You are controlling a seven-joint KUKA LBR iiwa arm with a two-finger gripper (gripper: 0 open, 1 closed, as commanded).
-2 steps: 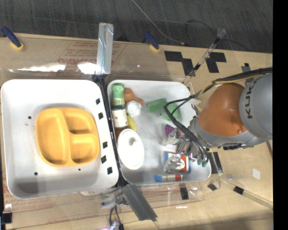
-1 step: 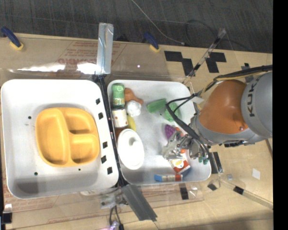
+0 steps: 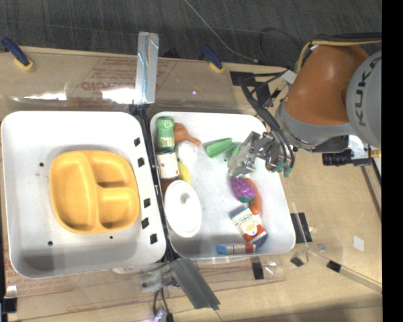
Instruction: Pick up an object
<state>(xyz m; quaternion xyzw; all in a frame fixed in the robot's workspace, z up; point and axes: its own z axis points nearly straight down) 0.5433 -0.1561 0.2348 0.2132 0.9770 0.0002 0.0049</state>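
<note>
Fingers of my gripper [image 3: 245, 158] hang spread apart with nothing between them, low over the right bin [image 3: 282, 237]. Just beneath, toward six o'clock, lies the purple toy [image 3: 242, 188], close to my tips but apart from them. I judge it light, rounded and a bit slick, so I would pinch across its narrow middle. At ten o'clock the green piece [image 3: 219, 147] rests near. At five o'clock, beyond the purple toy, sits the small carton [image 3: 248, 225].
</note>
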